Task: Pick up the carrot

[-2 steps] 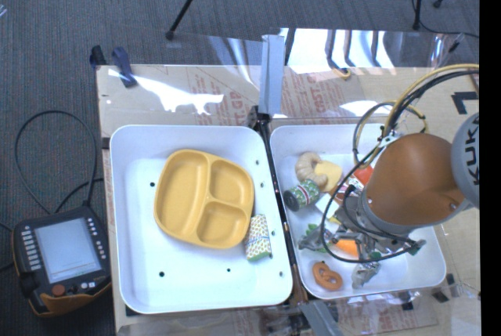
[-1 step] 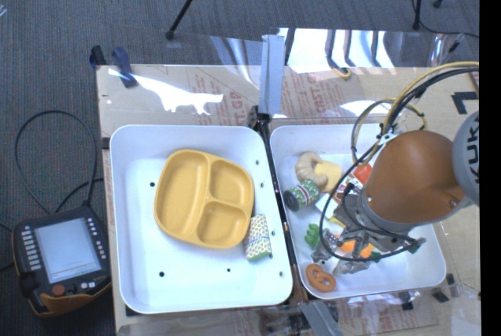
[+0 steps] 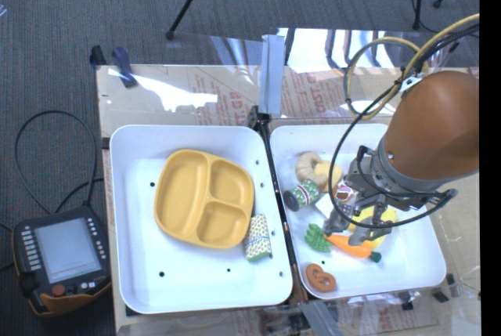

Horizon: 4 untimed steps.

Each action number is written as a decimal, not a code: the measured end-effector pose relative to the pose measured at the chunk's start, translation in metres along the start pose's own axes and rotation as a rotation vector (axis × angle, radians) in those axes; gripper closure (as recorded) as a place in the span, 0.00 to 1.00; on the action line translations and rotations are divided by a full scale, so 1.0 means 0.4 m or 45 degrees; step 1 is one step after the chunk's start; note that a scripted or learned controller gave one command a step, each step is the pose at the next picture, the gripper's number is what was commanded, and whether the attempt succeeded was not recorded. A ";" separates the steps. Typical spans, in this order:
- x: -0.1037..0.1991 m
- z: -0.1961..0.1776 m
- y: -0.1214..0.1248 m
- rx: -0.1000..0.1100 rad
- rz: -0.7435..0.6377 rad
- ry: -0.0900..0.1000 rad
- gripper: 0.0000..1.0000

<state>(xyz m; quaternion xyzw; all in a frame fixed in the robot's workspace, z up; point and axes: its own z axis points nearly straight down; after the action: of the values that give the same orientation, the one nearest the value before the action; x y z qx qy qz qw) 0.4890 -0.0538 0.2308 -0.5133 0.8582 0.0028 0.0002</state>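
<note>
The arm is working through the approach-and-grasp step. The gripper (image 3: 354, 223) is hanging low in the right bin (image 3: 427, 268), directly over the carrot (image 3: 350, 246), which is lying on the bin floor near the front, its orange body pointing toward the bin's right side and its green leafy end (image 3: 317, 237) toward the divider between the bins. The dark fingers are reaching down to the carrot's upper edge, but whether they are spread or closed I cannot tell — the wrist is blocking the view of the tips, and nothing shows the carrot lifted.

In my judgement the next move is calling for a firm closure across the carrot's narrow body, then a straight lift; the toy looks smooth and tapered, so it may slip.

The arm is reaching in from the right, its orange band (image 3: 434, 127) looming above the wrist, tool pointing steeply downward. A small can (image 3: 301, 195), a pretzel (image 3: 320, 277) and a bread piece (image 3: 307, 164) are lying nearby; the left bin (image 3: 133, 272) is holding a yellow divided plate (image 3: 205, 199).
</note>
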 end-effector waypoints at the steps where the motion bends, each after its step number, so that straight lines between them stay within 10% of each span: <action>1: 0.002 0.002 0.000 -0.002 0.002 0.001 0.00; 2: 0.089 0.281 -0.005 -0.012 -0.160 0.004 0.00; 3: 0.114 0.368 -0.022 -0.006 -0.100 0.003 0.00; 4: 0.102 0.352 -0.017 -0.014 -0.109 0.000 1.00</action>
<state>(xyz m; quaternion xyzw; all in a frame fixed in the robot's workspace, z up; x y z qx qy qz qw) 0.4755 -0.0923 0.0898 -0.5495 0.8354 0.0075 -0.0024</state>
